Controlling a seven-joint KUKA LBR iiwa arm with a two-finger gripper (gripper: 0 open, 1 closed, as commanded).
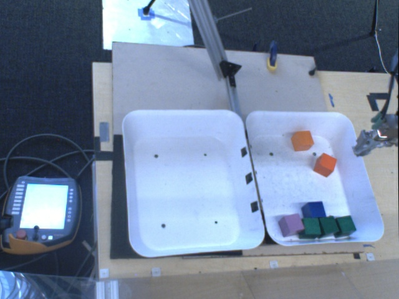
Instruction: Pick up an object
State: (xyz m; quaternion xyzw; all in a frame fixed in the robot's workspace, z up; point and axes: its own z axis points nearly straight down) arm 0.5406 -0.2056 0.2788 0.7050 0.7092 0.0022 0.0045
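Nearest me, along the 6 o'clock edge of the right bin [365, 185], I see a tight cluster of blocks: a purple block [290, 224] at the left end, then three green blocks [326, 227] in a row touching one another, and a blue block [313, 209] sitting just behind them. Over at 9 o'clock from the bins, off the bench, a teach pendant [40, 213] lies on the dark floor with its cable looped around it.

Further back in the right bin, a red-orange block [325, 164] sits tilted, and at about 11 o'clock from it, a little apart, an orange block [302, 140] rests near the far wall. The left bin [134, 167] stands beside it, the two rims touching along the middle.

The gripper [374, 139] shows at 3 o'clock, just outside the right bin's rim, small and partly cut off. I cannot tell how far it is open, and I see nothing in it.

At 12 o'clock, a metal pole [209, 33] slants across the board behind the bins.
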